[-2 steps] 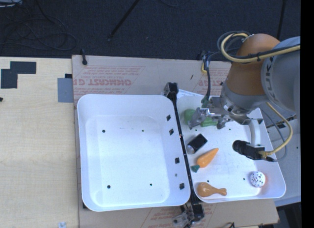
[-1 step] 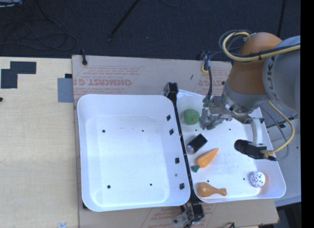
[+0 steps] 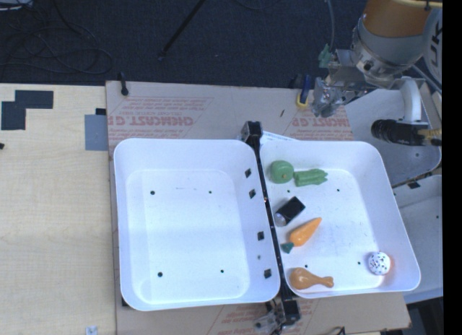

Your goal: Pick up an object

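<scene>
Gripper (image 3: pixel 326 104) hangs beyond the right bin's (image 3: pixel 390 182) far rim; finger state cannot be told. In that bin: green toy (image 3: pixel 296 175), black block (image 3: pixel 290 209), carrot (image 3: pixel 305 232).

bench and surroundings, as you see them from above

you have two shallow white plastic bins side by side, the left bin (image 3: pixel 130 182) and the right bin (image 3: pixel 390 196), joined along a black hinged strip (image 3: pixel 261 203). both rest on a brown cardboard sheet (image 3: pixel 180 113) with red printing. to your left lies a pale wooden tabletop (image 3: pixel 50 211) marked with dark tape patches (image 3: pixel 25 106). behind everything you see a dark carpeted floor (image 3: pixel 144 23) crossed by black cables (image 3: pixel 65 16).
</scene>
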Motion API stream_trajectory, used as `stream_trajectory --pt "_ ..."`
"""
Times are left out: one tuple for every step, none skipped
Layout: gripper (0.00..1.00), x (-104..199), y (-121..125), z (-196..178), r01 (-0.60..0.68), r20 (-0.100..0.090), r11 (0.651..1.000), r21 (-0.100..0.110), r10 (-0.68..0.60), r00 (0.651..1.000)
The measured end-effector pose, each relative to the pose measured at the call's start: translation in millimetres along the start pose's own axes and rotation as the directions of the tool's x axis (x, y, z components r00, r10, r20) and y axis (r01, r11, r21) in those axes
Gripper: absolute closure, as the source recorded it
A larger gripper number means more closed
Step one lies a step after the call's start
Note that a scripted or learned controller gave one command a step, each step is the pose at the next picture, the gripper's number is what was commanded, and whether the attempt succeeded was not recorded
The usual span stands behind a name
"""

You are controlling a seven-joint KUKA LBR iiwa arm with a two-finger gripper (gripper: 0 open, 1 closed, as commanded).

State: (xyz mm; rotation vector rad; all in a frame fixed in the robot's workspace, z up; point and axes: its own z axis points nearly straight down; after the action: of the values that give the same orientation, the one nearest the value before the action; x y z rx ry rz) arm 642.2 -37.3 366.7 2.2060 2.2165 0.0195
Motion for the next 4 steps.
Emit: stream_trajectory --pt "1.00 55 -22 -98 0.002 -0.003 1.000 0.012 -0.002 1.000" --pt "1.00 98 -92 -164 0.002 -0.004 1.000 0.015 -0.002 1.000" --pt "1.00 167 -127 -174 0.003 -0.002 1.000 0.021 -0.003 1.000" --pt "1.00 206 -164 -174 0.001 -0.001 1.000 0.024 -0.001 1.000"
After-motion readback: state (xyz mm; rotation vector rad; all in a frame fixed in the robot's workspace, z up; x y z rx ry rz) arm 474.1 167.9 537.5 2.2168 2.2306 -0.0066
